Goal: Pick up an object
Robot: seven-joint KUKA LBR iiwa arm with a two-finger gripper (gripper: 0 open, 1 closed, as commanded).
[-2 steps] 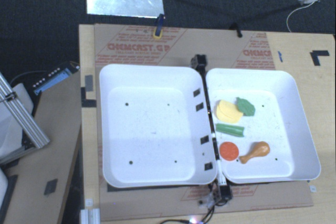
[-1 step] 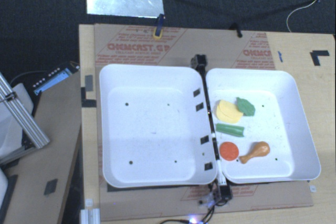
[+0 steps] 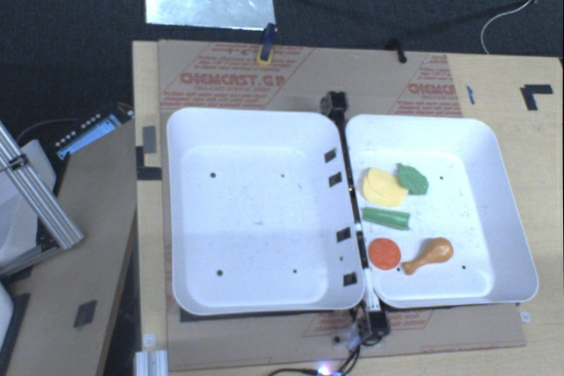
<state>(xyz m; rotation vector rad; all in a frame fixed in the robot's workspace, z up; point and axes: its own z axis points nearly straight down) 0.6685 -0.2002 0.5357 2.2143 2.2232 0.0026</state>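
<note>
Toy food — yellow piece [image 3: 382,186], green leaf [image 3: 411,179], green bean [image 3: 386,218], red disc [image 3: 384,254], drumstick [image 3: 429,254] — clusters near the right bin's [image 3: 493,154] left wall; gripper state cannot be told.

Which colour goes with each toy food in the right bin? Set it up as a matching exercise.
Things:
1. drumstick
2. round tomato slice
3. bean pod
4. banana-like piece

Colours:
A. yellow
B. green
C. brown
D. red

Pairs: 1-C, 2-D, 3-B, 4-A. All four lie in the right bin, near its left wall.
</note>
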